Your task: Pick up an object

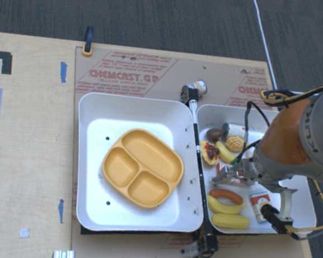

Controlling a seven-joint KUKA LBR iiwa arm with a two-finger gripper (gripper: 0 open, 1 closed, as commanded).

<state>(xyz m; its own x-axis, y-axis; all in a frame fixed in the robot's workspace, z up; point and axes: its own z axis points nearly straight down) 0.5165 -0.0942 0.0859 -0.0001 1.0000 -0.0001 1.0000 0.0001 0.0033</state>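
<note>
At the right of the frame the grey-and-orange arm's claw (232,172), its state impossible to tell, hangs low in the right white bin (310,207) over toy food, just above a red sausage (226,195), while the yellow three-compartment plastic plate (142,168) lies in the left white bin (87,147).

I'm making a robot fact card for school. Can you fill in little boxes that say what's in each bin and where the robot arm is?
left bin: a yellow-orange plastic plate with three compartments, lying flat
right bin: toy food, including a yellow corn cob, a red-brown sausage, a yellow banana
arm: the grey arm with an orange band reaches over the right bin
gripper: low among the toy food; grip unclear
bench: a pale wooden board
</note>
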